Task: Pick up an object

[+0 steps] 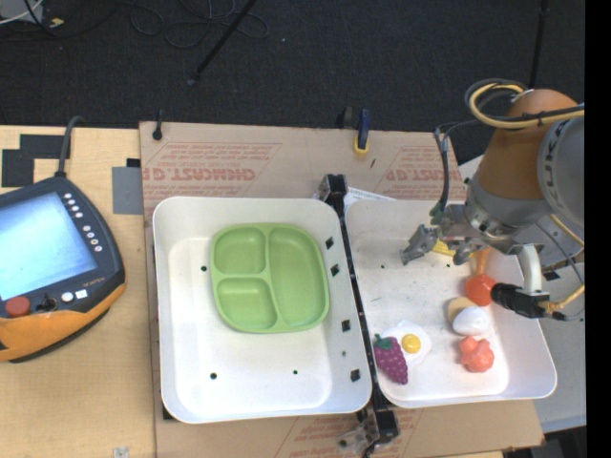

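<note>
Several toy foods waiting in the right bin [535, 389], gripper [431, 244] poised above its far half.

Fingers spread apart, nothing between them. Hovering over bare floor, well apart from the red piece [478, 288], white egg-like piece [469, 321], orange-red piece [476, 353], fried egg [411, 343] and grapes [391, 359]. Likely to close on air if lowered here. Crowded cluster near the right wall, so risk of nudging a neighbour. Green divided plate [268, 279] alone in the left bin [181, 380].
</note>
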`<state>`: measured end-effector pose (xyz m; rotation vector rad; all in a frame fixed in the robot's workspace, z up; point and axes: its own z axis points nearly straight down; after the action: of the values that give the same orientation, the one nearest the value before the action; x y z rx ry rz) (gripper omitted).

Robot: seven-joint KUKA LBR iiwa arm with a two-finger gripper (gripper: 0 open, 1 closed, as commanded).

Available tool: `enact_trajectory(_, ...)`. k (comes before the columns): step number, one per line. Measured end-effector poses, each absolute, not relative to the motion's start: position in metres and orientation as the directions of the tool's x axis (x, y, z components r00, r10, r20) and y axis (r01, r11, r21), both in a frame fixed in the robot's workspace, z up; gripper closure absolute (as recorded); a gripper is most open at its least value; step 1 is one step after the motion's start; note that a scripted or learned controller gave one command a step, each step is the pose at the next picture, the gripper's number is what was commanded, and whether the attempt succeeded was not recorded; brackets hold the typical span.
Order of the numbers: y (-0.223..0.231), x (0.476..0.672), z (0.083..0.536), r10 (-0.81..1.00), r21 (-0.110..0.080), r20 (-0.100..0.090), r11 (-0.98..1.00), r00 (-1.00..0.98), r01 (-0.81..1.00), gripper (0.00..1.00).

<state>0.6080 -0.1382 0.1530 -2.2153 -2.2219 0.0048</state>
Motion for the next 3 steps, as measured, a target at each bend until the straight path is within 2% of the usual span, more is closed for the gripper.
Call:
enact_trajectory(1,-0.138,0.605,0.109,1.0,-0.007,0.002,0.002,-0.002,1.0,0.0)
enact_trajectory(2,-0.136,0.605,0.086,1.0,-0.005,0.001,0.001,-0.001,1.0,0.0)
enact_trajectory(3,-0.138,0.605,0.097,1.0,-0.005,0.002,-0.003,0.003,1.0,1.0)
